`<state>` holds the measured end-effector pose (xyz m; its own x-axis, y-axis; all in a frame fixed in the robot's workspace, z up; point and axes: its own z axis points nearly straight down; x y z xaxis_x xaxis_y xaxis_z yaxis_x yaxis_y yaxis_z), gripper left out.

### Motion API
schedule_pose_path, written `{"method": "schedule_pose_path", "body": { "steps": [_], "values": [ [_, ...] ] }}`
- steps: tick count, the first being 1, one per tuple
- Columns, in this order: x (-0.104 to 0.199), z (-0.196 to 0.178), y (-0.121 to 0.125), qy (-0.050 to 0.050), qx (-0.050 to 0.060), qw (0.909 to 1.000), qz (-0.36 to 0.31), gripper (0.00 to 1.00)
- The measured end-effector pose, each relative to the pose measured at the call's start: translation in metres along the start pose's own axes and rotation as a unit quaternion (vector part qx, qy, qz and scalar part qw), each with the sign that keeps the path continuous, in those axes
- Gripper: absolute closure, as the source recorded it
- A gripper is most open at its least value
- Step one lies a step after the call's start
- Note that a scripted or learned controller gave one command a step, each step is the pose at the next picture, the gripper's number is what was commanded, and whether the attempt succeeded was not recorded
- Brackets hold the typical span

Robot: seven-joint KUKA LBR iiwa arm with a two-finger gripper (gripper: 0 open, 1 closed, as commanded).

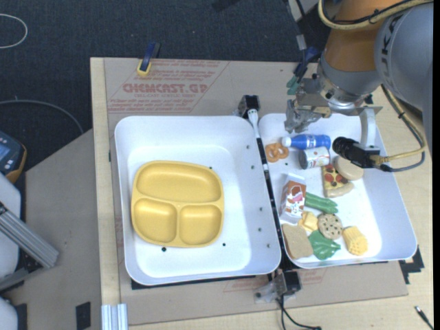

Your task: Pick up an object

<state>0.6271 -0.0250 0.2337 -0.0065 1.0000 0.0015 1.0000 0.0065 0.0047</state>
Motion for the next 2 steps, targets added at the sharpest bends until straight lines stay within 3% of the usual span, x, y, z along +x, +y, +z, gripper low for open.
{"method": "schedule_pose_path", "body": {
  "steps": [2],
  "values": [
    [0.081,0.006,0.023,0.000,0.000,1.0000,0.001,1.00]
  ]
}}
